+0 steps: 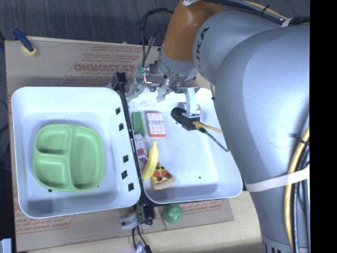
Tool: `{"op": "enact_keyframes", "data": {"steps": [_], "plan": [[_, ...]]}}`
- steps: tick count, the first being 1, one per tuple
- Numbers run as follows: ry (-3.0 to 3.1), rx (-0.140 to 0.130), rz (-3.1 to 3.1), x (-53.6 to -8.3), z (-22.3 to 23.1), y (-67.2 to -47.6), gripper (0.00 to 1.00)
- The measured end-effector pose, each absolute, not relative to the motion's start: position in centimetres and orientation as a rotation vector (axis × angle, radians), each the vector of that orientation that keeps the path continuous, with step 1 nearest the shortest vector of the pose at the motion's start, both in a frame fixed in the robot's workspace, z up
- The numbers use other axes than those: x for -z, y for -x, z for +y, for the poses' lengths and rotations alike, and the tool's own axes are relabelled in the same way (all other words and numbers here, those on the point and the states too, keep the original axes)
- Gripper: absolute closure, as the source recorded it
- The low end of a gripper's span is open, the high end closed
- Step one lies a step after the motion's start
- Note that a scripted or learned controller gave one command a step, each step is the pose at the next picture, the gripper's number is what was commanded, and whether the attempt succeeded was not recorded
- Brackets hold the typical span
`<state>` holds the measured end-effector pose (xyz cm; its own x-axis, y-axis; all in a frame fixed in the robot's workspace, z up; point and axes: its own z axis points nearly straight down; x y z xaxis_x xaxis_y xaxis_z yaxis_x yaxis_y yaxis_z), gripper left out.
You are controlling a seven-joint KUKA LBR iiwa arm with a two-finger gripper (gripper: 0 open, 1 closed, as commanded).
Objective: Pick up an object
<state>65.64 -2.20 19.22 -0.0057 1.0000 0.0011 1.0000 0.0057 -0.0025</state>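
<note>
My gripper (159, 90) hangs over the far end of the right bin (202, 159), below the orange band of the arm. Just in front of it lie a red and white box (155, 124) and a green block (138, 123). Nearer the front of the bin a yellow banana (151, 161) rests against the left wall, with a pizza slice toy (162, 178) beside it. A dark reddish item (140, 145) lies along that same wall. I see nothing held.
The left bin (26, 109) holds a green divided plate (68, 156). A green ball (172, 213) sits on the cardboard outside the right bin's front edge. The bulky grey arm covers the right side of the bench.
</note>
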Motion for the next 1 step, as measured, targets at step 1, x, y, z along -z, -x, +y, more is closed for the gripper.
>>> {"op": "enact_keyframes", "data": {"steps": [1], "plan": [[2.213,-0.002,-2.226,-19.22,-2.2,-65.64,0.0]]}}
